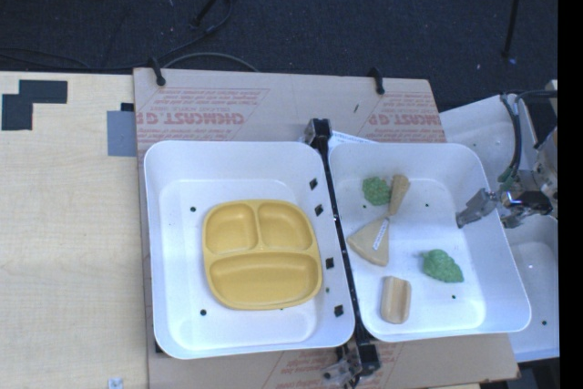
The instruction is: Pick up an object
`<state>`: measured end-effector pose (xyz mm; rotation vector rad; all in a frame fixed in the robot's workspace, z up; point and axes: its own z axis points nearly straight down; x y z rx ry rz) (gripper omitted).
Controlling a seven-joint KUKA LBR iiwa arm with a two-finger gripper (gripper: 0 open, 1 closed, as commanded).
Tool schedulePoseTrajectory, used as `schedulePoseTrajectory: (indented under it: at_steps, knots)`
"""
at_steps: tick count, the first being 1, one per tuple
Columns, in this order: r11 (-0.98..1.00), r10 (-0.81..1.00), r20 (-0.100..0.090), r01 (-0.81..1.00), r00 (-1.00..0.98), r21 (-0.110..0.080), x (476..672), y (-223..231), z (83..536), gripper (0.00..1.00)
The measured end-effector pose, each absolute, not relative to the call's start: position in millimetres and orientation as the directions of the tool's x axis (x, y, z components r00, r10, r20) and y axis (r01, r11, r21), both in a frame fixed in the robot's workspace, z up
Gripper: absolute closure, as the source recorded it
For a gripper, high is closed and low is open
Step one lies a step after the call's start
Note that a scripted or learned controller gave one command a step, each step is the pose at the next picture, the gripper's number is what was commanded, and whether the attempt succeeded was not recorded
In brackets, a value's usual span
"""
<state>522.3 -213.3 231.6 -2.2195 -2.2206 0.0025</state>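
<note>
Yellow divided plate lying flat in the left bin; in the right bin, a green lump touching a tan stick, a pale wedge just below, another green lump and a tan block near the front. Gripper hanging over the right bin's right rim (grip state: cannot tell), well apart from every piece.
</note>
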Motion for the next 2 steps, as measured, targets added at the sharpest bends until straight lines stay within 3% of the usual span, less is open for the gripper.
schedulePoseTrajectory:
  at_steps: [2]
  knots:
    - [0.000,1.000,0.004,1.000,0.000,-0.009,527.4,-210,104,0.00]
